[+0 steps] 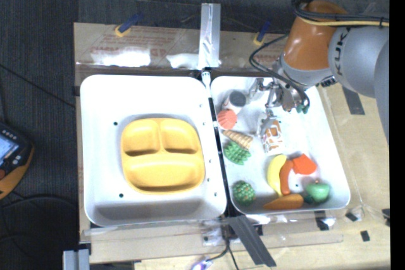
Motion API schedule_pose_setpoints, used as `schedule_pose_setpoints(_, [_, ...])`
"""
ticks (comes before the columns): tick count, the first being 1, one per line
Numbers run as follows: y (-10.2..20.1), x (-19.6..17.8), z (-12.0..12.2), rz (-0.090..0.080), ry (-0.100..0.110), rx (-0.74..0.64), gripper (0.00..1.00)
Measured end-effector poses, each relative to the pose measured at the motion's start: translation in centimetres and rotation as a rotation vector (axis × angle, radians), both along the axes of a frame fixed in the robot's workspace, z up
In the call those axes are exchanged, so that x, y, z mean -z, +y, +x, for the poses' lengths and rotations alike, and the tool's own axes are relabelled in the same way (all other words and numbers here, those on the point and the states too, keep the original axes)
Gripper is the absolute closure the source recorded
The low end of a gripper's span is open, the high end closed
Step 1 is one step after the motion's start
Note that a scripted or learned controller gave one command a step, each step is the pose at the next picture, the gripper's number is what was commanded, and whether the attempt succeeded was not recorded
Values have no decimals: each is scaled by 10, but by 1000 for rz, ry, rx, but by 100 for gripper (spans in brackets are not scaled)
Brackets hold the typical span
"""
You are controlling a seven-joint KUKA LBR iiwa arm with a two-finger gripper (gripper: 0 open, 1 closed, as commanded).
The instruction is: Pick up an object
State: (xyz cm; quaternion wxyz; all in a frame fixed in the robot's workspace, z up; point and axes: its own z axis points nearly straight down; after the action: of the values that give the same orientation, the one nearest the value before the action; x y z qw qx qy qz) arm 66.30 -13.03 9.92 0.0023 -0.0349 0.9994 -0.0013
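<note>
A: What does the wooden bench (88, 47) carry?

B: Two shallow white bins, side by side. The left bin (101, 136) holds one thing, a yellow plastic tray (162, 153) with three compartments, lying flat.

A: And the right bin (329, 148)?

B: It holds the loose toys, eleven as far as one can count. Three are green: a ribbed green toy (235, 152), a bumpy green ball (243, 191) near the front wall and a shiny green fruit (318, 191) in the front right corner. There is one yellow banana (275, 172), one orange carrot (283, 202) along the front wall, one orange-red piece (304, 164), and one red and white piece (288, 183) touching the banana. Further back lie one tan cone (237, 137), one pink-red shell (226, 117), one small grey cup (237, 98) and one small white and orange carton (272, 136).

A: How does the arm stand?

B: The grey arm (361, 60) with its orange band reaches in from the right and bends down. The gripper (281, 100) hangs over the back of the right bin, just behind the carton and near the grey cup.

A: Does it hold anything?

B: Whether it is clenched or released cannot be told, nor whether it touches the carton.
</note>
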Motion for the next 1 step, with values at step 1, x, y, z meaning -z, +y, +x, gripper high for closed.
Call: schedule_pose_setpoints(1, [-37, 9, -76, 1, -6, 73, 0])
